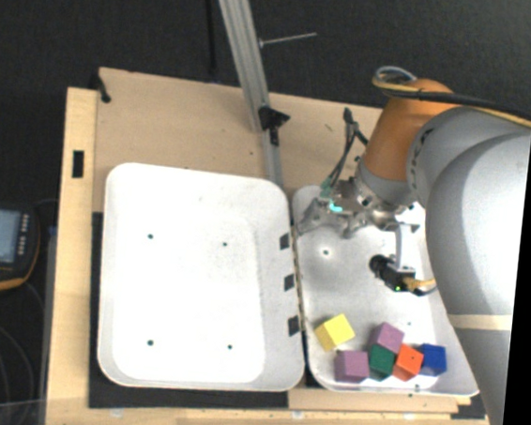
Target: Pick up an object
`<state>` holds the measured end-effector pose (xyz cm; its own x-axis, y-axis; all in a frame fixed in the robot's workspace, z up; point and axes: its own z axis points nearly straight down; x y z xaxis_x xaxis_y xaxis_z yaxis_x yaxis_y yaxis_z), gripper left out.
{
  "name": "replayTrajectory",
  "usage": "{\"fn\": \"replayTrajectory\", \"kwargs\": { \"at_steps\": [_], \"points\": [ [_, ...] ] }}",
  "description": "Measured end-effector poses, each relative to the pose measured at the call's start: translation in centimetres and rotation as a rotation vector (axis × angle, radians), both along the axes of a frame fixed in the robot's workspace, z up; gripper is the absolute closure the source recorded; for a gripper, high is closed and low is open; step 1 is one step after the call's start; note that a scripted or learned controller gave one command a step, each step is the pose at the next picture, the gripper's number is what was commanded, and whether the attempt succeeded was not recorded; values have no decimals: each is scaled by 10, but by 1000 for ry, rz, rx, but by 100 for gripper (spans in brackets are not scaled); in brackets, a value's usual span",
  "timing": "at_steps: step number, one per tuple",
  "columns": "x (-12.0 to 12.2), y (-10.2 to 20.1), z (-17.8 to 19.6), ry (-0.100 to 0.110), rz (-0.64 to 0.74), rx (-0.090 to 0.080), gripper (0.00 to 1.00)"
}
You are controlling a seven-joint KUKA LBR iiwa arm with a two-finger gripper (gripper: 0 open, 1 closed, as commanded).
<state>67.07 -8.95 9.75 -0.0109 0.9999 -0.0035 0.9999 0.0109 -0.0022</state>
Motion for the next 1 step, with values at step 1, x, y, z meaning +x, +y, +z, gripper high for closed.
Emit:
{"fn": "replayTrajectory", "kwargs": {
  "at_steps": [1],
  "points": [
    [0, 0, 0, 1, 2, 0, 0]
  ]
}}
